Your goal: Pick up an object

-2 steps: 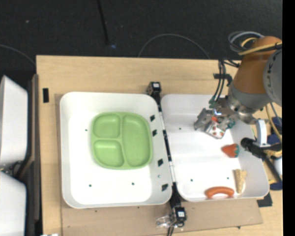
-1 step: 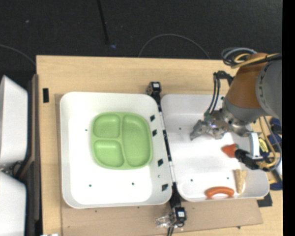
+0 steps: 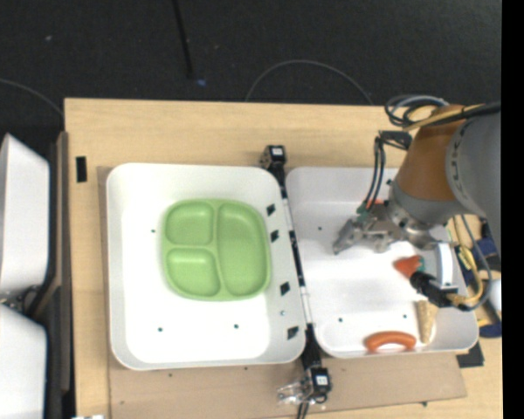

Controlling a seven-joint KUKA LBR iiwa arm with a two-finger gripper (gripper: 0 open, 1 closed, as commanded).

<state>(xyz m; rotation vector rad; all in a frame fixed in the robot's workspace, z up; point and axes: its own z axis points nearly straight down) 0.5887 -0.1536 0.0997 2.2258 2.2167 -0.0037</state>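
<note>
The gripper [image 3: 354, 236] hangs over the right bin [image 3: 332, 201], right of centre; whether its fingers are parted or closed cannot be told. An orange ring [image 3: 390, 342] lies lower right. A green plate [image 3: 217, 249] sits in the left bin [image 3: 131, 260].

One fixed camera looks down aslant on both bins [image 3: 122, 260].

A pale wooden table [image 3: 201, 129] fills the middle, lit evenly from above. Beyond it, from nine through twelve to two o'clock, lies dark speckled floor [image 3: 244, 24], crossed by thin cables [image 3: 179, 24]. At nine o'clock, beside the table's edge, stand white box-like panels [image 3: 17, 225]; what they are is unclear.
</note>
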